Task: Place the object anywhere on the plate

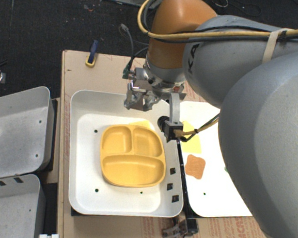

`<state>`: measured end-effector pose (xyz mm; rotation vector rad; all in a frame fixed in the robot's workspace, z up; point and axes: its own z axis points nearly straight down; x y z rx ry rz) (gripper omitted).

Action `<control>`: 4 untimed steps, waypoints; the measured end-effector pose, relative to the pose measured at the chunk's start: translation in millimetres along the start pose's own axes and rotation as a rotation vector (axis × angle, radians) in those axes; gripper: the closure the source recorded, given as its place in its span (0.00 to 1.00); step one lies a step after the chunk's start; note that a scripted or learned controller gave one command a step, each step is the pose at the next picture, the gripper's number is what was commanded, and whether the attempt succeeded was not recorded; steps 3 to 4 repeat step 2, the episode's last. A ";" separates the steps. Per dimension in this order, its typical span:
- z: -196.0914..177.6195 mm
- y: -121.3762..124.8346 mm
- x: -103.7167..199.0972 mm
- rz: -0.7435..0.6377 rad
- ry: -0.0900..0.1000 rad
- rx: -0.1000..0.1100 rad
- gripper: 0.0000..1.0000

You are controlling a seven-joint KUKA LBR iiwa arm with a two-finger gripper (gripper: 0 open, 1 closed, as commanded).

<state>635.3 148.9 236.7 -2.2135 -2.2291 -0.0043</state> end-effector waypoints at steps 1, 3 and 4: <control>-3.3 -3.3 -4.3 0.005 -0.003 0.002 1.00; -3.2 -3.3 -4.1 0.005 -0.003 0.002 0.00; -3.2 -3.3 -4.1 0.005 -0.003 0.002 0.00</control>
